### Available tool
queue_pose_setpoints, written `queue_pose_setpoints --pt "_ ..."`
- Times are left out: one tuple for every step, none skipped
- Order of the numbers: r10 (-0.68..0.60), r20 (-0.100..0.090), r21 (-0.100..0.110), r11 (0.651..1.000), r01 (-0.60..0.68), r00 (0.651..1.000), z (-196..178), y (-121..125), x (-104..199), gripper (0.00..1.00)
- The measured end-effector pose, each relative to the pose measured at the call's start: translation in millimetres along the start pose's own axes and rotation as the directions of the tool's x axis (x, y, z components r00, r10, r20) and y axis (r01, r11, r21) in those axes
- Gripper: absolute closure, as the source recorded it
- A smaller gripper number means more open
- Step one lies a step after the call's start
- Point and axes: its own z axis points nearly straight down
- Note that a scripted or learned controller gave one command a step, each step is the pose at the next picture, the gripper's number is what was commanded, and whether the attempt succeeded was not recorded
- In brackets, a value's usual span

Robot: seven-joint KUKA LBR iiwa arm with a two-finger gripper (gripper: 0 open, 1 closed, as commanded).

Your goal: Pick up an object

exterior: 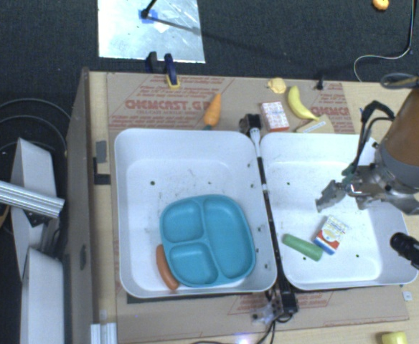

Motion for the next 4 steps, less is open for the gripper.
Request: queue_pose_setpoints --pt "0.005 -0.001 0.010 1.000 -0.005 1.000 107.7 -7.6 -21.8 0.00" --pt "0.005 0.001 0.000 1.000 -0.005 1.000 167.4 12.6 -76.9 0.00" --pt "-0.004 0.003 -0.008 1.000 0.004 1.000 163.7 94.8 -70.8 0.00" --pt "0.005 -0.001 0.006 1.000 -0.005 1.000 145.1 19.1 -79.7 0.00"
